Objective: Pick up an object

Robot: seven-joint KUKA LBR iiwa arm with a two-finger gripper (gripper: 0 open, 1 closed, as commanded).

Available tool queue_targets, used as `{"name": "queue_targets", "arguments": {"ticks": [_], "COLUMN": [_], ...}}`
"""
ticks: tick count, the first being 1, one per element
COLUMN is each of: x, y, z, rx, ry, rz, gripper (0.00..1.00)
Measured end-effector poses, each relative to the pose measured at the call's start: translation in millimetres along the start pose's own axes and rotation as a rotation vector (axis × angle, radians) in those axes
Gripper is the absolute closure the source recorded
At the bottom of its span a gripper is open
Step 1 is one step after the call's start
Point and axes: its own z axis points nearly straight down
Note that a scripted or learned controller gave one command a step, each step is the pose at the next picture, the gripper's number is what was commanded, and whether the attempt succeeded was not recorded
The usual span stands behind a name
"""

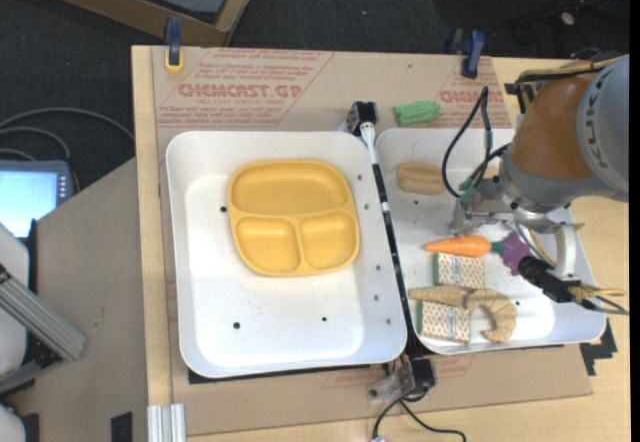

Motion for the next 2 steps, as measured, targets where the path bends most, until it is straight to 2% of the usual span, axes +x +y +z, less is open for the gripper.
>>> {"name": "queue_targets", "arguments": {"ticks": [1, 2], "x": [0.0, 21.8], "y": [-0.2, 79.5], "z": [0.6, 12.3], "rx": [0.001, 0.004], "ry": [0.000, 0.000], "rz": [0.000, -0.007], "gripper": [0.00, 0.00]}}
